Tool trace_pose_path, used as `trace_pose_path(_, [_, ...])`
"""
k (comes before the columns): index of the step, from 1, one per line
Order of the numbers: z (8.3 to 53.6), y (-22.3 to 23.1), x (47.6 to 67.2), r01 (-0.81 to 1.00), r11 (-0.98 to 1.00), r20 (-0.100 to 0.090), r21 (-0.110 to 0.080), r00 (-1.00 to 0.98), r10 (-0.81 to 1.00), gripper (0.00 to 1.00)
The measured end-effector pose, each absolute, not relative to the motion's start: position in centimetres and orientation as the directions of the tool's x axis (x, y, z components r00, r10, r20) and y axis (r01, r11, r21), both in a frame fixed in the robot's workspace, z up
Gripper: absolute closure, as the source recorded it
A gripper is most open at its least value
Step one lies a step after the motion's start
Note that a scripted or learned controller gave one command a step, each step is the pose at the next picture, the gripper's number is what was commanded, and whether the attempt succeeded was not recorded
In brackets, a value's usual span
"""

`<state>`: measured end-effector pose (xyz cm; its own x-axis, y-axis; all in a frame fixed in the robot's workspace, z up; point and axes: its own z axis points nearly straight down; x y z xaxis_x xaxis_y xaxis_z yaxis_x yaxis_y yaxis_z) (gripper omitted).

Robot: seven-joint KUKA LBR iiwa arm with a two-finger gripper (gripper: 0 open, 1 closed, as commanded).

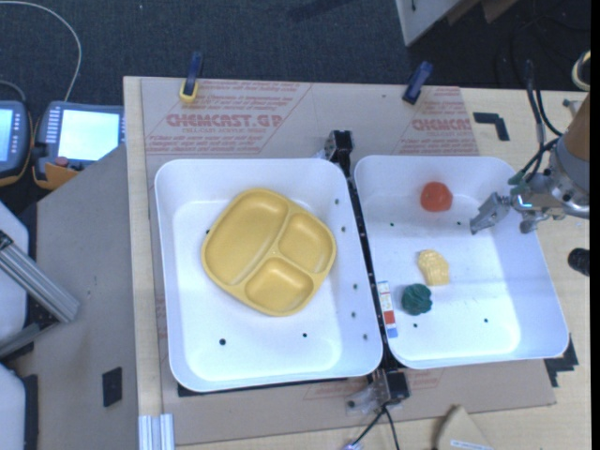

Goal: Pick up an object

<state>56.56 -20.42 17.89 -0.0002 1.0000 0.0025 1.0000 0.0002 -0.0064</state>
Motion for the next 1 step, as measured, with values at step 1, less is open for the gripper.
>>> trace_pose_path(1, [12.96, -19.87, 55.67, 1.000, -0.001, 0.002, -0.005, 0.001, 1.000, 0.00])
